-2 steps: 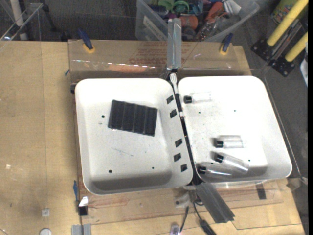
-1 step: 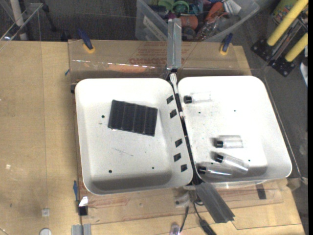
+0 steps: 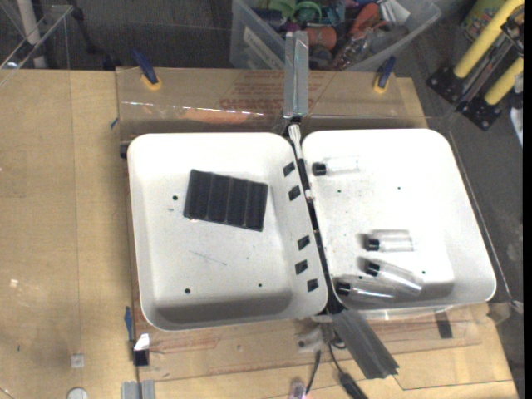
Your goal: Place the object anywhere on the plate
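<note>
2 shallow white bins sit side by side on the bench (image 3: 50, 223). Left bin (image 3: 150, 302): 1 dark ribbed plate (image 3: 226, 199), lying flat as the target. Right bin (image 3: 474, 285): 4 clear black-capped vials (image 3: 387, 241), 1 far left, 3 near, loose for picking. None lies on the plate yet. State of the hand: cannot tell.

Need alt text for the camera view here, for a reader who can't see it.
Two shallow white bins sit side by side on a wooden bench: the left bin holds a dark ribbed rectangular plate, and the right bin holds four small clear vials with dark caps. A clear tub of colourful items stands behind the bins.
</note>
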Controlling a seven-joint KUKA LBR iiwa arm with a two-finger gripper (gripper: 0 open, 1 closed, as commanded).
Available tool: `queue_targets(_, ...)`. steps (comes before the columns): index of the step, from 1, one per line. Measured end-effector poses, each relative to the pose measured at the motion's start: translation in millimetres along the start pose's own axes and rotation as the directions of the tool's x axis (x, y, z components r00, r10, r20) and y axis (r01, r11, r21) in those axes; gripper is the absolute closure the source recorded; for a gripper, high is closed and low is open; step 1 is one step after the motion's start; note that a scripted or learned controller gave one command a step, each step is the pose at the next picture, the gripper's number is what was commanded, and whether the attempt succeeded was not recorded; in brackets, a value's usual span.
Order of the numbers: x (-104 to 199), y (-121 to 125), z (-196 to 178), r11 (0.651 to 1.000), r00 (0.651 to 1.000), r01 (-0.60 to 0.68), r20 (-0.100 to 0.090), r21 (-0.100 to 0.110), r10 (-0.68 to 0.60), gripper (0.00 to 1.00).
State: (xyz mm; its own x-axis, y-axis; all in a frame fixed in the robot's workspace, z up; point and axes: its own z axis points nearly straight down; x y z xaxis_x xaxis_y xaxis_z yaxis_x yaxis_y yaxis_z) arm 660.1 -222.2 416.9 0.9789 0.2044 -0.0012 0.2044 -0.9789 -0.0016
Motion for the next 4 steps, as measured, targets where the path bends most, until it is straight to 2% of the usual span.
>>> queue_targets(1,-5.4,-2.6,-17.8,0.998,0.998,0.056,-0.002,-0.002,-0.056,1.00)
queue_targets(2,-3.8,-2.7,-17.1,0.988,0.988,0.154,0.000,-0.001,-0.154,1.00)
queue_targets(3,-14.2,-0.9,-17.4,1.000,1.000,-0.004,0.001,0.002,0.004,1.00)
queue_targets(4,-0.2,-1.8,-6.5,0.997,0.997,0.077,0.001,0.001,-0.077,1.00)
